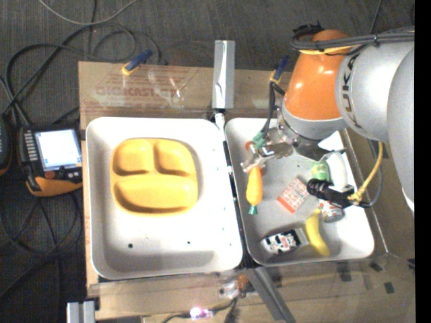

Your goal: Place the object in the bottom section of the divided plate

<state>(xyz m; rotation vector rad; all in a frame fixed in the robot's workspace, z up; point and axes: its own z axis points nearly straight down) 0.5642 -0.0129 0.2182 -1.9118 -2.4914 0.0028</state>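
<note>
Take the yellow divided plate [156, 175] in the left bin [101, 247] as your landmark: the carrot [254, 187] is well off to its right, across the seam between the bins, in the right bin [357, 247]. The claw [259, 155] sits at the carrot's upper end, but the fingers are too small and cluttered for you to tell how far apart they stand, or whether the carrot is really between them or only lying on the bin floor under them.

That uncertainty is your main risk. If the hold is only at the very tip, the carrot may swing or slip out on the lift and fall short of the plate, perhaps onto the bin rims that lie between. A release made too far up the plate would put it in one of the two small upper compartments, not the wide bottom one.

The carrot's long axis runs nearly straight up and down the view, roughly parallel to the plate's right edge. Its green end points down toward the near side of the counter; the orange body runs up to the claw.
</note>
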